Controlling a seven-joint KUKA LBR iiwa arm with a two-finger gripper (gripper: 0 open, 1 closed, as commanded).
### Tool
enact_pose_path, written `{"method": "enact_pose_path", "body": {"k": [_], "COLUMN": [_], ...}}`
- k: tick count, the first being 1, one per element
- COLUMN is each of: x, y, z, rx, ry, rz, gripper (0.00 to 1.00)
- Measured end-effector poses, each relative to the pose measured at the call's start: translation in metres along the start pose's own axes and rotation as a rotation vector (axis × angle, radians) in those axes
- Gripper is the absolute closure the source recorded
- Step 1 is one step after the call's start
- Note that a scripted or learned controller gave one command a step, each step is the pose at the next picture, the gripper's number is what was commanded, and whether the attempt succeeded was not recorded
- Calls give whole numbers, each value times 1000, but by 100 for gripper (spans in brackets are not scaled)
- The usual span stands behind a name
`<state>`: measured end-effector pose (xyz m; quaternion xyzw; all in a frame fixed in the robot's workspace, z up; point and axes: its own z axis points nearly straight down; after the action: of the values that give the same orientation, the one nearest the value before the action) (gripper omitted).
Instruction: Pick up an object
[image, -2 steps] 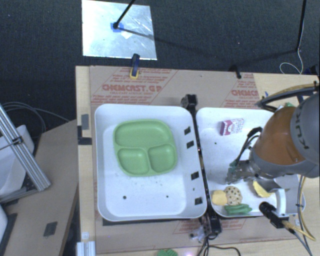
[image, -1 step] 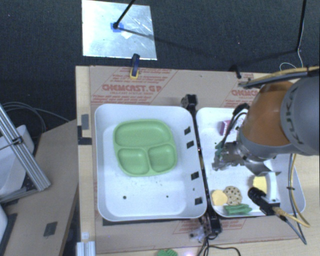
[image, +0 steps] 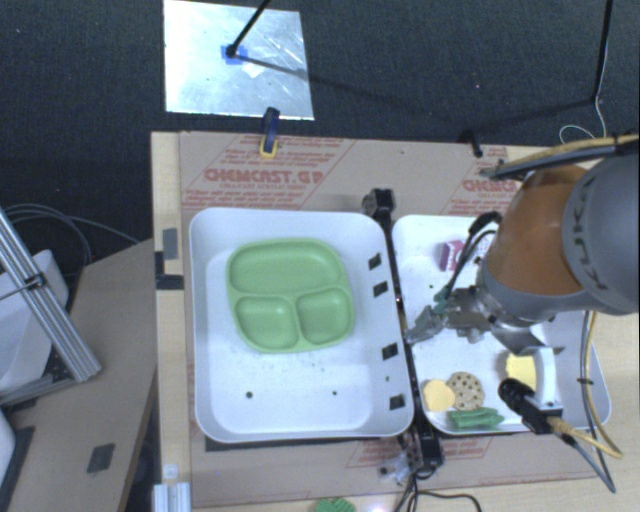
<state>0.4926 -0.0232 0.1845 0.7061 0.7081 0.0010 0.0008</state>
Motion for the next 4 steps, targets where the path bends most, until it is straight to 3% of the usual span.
{"method": "enact_pose_path", "body": {"k": [1,2,3,4], "x": [-66,16,-71,12], "y": [-9,2,-8,-5], "z": [98,-5,35,-1], "rx": [10,-9,4,-3], "ry": [-3,1,-4,3], "rz": [9,-9,10,-10], "gripper": [0,0,0,0]}}
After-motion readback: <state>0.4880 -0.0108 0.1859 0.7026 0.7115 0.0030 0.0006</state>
